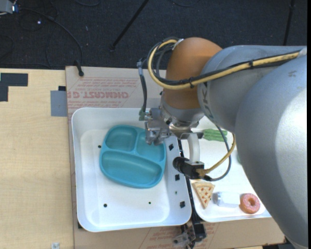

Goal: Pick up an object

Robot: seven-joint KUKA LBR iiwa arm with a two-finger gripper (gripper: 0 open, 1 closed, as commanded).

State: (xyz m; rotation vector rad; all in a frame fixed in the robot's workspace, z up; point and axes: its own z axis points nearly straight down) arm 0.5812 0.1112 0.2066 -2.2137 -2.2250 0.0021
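A teal divided plate (129,162) lies flat in the left white bin (85,201), toward its upper right. My gripper (154,133) hangs over the plate's upper right compartment, at or just above its rim, and its lower end is hidden by the wrist. The grey arm with its orange band (192,66) reaches in from the right and covers much of the right bin.
In the right bin (228,215) lie a toy pizza slice (203,192), a pink-iced donut (250,203), a small pale object (224,201) between them and a green item (216,135) partly under the arm. A divider wall (182,191) separates the bins. Cardboard lies behind them.
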